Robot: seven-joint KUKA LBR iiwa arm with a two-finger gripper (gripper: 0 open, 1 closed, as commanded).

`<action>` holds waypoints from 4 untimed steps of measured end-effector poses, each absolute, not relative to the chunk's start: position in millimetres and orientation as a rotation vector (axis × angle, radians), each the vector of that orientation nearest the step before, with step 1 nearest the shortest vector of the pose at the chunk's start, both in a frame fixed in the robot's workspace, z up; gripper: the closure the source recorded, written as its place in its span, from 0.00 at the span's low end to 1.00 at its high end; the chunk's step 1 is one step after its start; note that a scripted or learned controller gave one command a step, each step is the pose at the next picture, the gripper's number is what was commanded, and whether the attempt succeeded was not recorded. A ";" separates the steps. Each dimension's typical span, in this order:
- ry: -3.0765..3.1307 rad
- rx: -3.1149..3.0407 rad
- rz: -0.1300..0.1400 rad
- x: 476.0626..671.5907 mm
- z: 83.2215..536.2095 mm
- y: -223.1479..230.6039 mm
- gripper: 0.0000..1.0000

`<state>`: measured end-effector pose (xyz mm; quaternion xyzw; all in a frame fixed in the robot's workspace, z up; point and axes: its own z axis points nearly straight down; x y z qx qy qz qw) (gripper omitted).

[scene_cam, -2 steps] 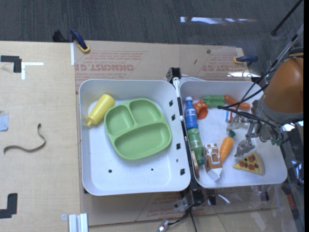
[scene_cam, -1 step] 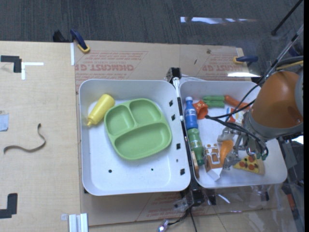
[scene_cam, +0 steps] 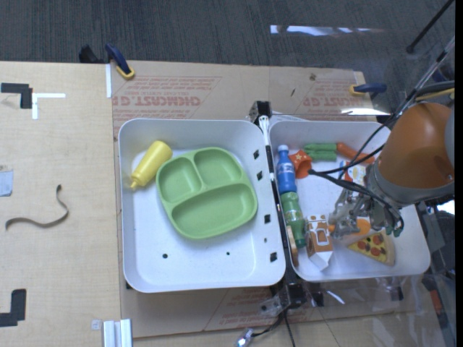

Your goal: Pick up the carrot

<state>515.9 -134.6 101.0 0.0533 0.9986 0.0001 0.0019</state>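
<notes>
Two white bins; carrot (scene_cam: 346, 150) lies at right bin's (scene_cam: 414, 266) far edge — likely light, rigid, slick — grasp mid-body. Gripper (scene_cam: 354, 219) hovers nearer, by pizza slice (scene_cam: 375, 246); its opening I cannot tell.

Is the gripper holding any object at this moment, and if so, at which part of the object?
It cannot be told. The gripper is low in the right bin, beside the pizza slice. The carrot lies apart, near the far wall.
</notes>
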 end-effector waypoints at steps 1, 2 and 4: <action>3.134 0.167 0.001 515.9 101.0 -134.5 0.00; 3.034 0.816 0.000 509.0 91.5 -150.4 0.00; 2.963 1.035 0.001 583.7 192.3 -43.2 1.00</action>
